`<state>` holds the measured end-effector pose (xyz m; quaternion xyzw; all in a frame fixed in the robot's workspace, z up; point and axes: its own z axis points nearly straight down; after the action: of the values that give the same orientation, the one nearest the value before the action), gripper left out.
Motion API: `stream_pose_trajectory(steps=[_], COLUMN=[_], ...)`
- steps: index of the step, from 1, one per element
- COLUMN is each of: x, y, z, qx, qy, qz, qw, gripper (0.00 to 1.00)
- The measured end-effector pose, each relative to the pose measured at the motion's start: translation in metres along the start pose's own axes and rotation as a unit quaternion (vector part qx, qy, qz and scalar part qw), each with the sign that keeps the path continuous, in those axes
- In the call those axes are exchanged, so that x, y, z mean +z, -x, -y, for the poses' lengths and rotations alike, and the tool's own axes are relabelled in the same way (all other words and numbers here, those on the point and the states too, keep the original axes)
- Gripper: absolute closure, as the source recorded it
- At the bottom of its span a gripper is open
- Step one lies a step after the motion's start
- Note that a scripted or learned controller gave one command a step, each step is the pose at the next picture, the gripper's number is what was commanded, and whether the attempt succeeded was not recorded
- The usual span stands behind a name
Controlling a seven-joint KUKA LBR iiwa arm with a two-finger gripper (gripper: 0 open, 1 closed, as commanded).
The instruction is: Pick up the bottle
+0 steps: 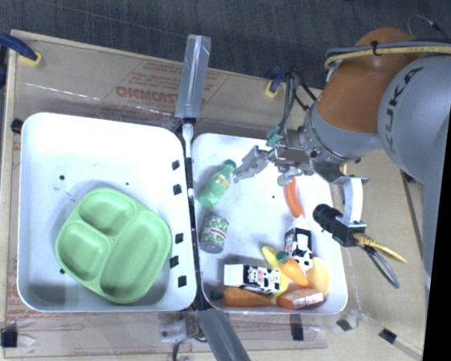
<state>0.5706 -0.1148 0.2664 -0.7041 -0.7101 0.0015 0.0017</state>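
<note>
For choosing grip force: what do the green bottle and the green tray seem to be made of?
The bottle looks like thin translucent plastic: pale green, slightly see-through, with a green cap. The tray looks like moulded opaque plastic with a smooth, matte-to-satin finish: uniform green, rounded compartments, soft highlights. Neither is certain.

Grey arm (413, 100) reaching from right, gripper (266, 166) lowered, fingers spread

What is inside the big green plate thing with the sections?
Nothing that shows: the light green plastic divided plate sits in the left white bin, its compartments bare. Whatever lies beneath the plate is covered.
</note>
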Motion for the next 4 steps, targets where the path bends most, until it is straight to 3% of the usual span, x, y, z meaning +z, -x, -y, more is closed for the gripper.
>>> stream_pose_trajectory(steps=[1, 2, 3, 4], x=[0.132, 0.157, 0.142, 0.174], y=[0.011, -0.002, 0.0, 0.077], z=[-0.033, -0.042, -0.043, -0.051], qx=[-0.032, 0.001, 0.001, 0.074], qy=[0.0, 0.001, 0.0, 0.001], qz=[0.0, 0.001, 0.002, 0.0], qw=[0.9995, 1.0, 1.0, 0.9972], gripper=[0.0, 0.0, 1.0, 1.0])
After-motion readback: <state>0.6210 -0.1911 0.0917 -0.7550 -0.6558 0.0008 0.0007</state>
